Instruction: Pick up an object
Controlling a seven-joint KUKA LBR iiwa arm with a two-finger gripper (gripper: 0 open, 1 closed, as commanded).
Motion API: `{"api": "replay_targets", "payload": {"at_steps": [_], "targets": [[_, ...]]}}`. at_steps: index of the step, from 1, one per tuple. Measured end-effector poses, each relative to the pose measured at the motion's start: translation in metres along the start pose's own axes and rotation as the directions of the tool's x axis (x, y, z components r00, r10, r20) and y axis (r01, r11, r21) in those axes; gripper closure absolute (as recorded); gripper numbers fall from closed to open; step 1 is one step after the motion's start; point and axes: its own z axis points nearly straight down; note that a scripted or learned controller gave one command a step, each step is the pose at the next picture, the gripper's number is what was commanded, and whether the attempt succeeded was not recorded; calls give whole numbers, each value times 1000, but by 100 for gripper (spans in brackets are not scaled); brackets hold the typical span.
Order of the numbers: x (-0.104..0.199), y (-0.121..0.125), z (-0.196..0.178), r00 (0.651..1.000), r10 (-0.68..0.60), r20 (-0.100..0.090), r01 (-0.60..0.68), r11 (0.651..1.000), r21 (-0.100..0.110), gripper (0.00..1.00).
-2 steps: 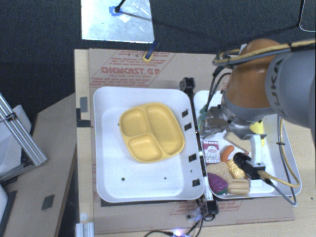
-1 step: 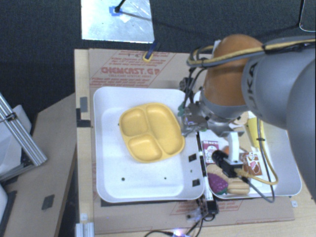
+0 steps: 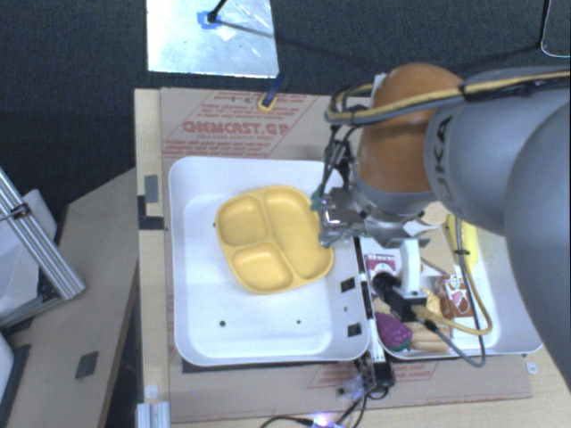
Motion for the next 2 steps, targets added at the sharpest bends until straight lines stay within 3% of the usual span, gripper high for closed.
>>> {"api": "replay_targets", "payload": {"at_steps": [2], "targets": [[0,5,17,1000,5,1,-5,1000,2,100]]}}
